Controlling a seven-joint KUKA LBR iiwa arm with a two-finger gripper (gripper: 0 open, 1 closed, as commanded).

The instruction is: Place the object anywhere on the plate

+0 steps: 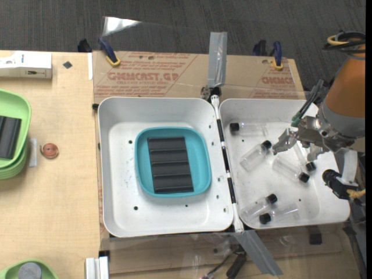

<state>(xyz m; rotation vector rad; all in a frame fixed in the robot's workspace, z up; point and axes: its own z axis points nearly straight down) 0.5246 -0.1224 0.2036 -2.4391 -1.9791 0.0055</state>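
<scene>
Pincer low over the right bin, reaching in from the view's right on a grey arm with an orange band; open or shut, cannot tell. Underneath, a pale wooden bench, with dark grey carpet beyond its far edge. Under both bins, a sheet of brown cardboard printed in red, pinned at the far edge by blue and yellow clamps. Nearest the pincer, just to its left, a clear vial with a black cap, lying on its side on the bin floor, not gripped. Farther left and toward the back, a second vial; close under the pincer, a third vial; toward the front, two more vials lying close together. Well to the left of the pincer, across the double rim where the bins meet, the left bin with the teal plate in its middle, apart from every vial. On that plate, a black ridged block covering most of the centre. Far left of the pincer, on the bare bench, a green dish, a small copper disc and a white box.
</scene>
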